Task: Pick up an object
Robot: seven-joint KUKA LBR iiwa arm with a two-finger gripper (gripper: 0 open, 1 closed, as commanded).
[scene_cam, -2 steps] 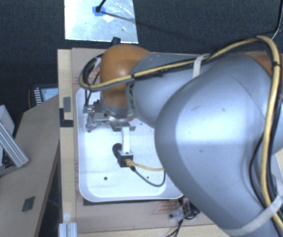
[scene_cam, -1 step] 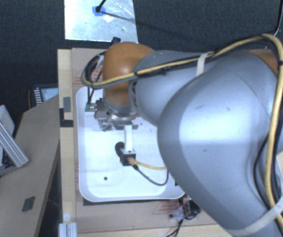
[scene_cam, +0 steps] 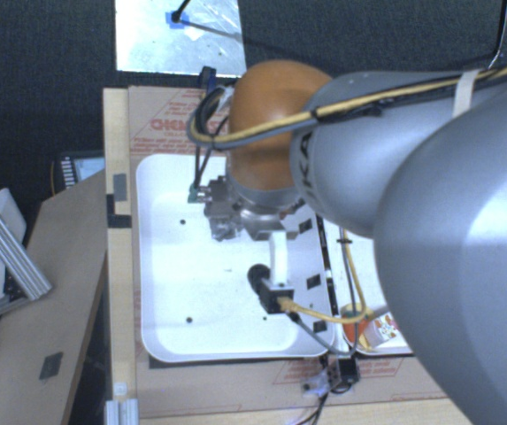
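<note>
Near the surface's (scene_cam: 235, 374) front edge, an orange-and-white packet (scene_cam: 377, 328) lies at the near edge of the right bin (scene_cam: 395, 350), partly hidden by the grey arm (scene_cam: 430, 193). Farther back, the end effector (scene_cam: 225, 212) hangs low over the far half of the left bin (scene_cam: 151, 264), above bare white floor. Whether it is open or closed, or has hold of anything, cannot be told. Beyond the surface's far edge lies a shiny sheet (scene_cam: 178, 20).

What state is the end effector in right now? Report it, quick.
End effector: cannot be told, open or closed; the wrist covers it from above. It hangs over the white bin on the view's left.
</note>
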